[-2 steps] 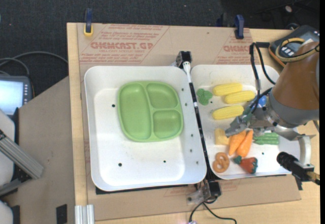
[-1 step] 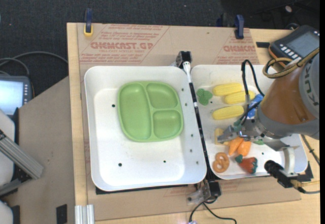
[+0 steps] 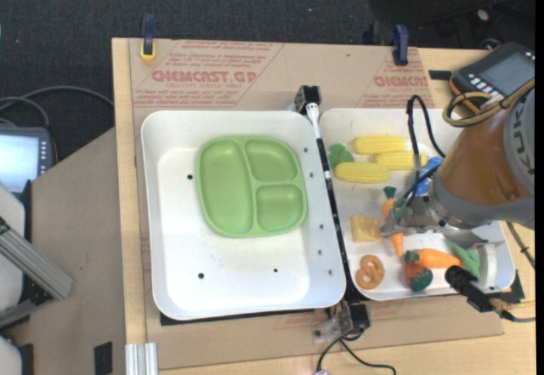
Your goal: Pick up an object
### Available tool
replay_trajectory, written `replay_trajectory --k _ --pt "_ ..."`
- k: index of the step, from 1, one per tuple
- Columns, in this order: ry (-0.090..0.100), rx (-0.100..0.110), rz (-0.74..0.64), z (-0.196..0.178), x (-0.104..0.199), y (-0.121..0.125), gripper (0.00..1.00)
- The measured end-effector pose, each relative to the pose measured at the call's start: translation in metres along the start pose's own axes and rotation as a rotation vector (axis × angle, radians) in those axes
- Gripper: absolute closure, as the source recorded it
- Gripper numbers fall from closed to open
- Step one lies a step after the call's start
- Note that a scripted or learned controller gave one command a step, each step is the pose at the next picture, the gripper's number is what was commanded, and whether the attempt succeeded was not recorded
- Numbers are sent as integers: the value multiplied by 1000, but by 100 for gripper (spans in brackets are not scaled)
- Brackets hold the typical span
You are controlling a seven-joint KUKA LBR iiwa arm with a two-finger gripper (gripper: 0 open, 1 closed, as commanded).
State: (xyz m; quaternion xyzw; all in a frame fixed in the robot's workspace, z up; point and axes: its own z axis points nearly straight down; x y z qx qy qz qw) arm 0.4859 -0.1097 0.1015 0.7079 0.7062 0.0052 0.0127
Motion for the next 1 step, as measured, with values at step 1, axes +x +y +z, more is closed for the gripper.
replay_trajectory --k 1 --pt "14 16 -14 -88 92 25 100"
